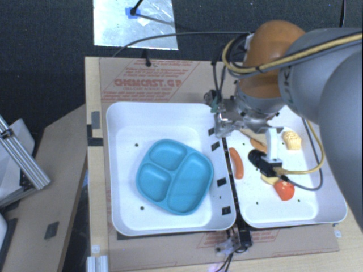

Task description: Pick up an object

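Grey arm point(332, 78) overhangs right bin point(306, 208); pincer point(220, 124) (open or closed, can't tell); cardboard point(147, 83) reads "CHEMCAST".

A: Arm pose?
B: Grey arm point(326, 67) enters from the right, its near link large in view, reaching leftward. The orange band point(272, 44) sits uppermost, above the wrist point(255, 101).
A: Gripper?
B: The gripper point(226, 120) hangs at the wrist's left side, pointed down, mid-scene.
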Controlling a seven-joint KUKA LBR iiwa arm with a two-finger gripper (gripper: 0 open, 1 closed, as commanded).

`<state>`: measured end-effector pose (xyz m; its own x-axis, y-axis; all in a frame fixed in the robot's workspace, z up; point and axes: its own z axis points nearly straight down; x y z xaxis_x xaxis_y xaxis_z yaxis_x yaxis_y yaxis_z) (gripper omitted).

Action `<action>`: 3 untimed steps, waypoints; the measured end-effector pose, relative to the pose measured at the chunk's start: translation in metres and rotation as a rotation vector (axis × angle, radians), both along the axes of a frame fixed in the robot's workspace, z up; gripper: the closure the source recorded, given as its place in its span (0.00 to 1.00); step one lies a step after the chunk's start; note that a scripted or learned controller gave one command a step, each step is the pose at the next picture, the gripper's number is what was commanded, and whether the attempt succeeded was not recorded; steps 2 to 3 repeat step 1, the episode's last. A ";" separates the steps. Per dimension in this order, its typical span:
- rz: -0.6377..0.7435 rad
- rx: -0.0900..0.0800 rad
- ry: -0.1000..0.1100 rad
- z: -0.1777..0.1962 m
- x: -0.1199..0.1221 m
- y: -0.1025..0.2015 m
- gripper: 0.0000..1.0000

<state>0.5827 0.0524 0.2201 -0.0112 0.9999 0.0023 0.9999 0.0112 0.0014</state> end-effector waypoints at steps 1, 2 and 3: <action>-0.001 0.000 -0.001 -0.005 0.014 0.050 1.00; -0.001 0.000 -0.001 -0.005 0.014 0.050 1.00; -0.001 0.000 -0.001 -0.005 0.014 0.050 1.00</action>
